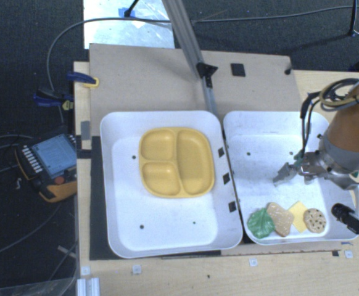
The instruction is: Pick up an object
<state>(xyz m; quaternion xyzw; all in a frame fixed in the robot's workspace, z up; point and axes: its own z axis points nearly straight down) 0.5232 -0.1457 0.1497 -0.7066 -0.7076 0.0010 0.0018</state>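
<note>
Along the front edge of the right bin (259,131) lie several food pieces: a green leafy piece (261,223), a tan toast-like piece (280,218), a yellow cheese slice (298,214) and a round speckled cookie (314,220). My gripper (285,174) hangs over the right bin's middle, a little behind and above those pieces, reaching in from the right under the orange wrist band (354,134). Nothing shows between its tips.
A yellow three-compartment plate (176,162) sits in the left bin (124,227). A grey pole (189,39) slants across the back of the bench. Cables and a blue-faced device (50,156) lie on the floor to the left.
</note>
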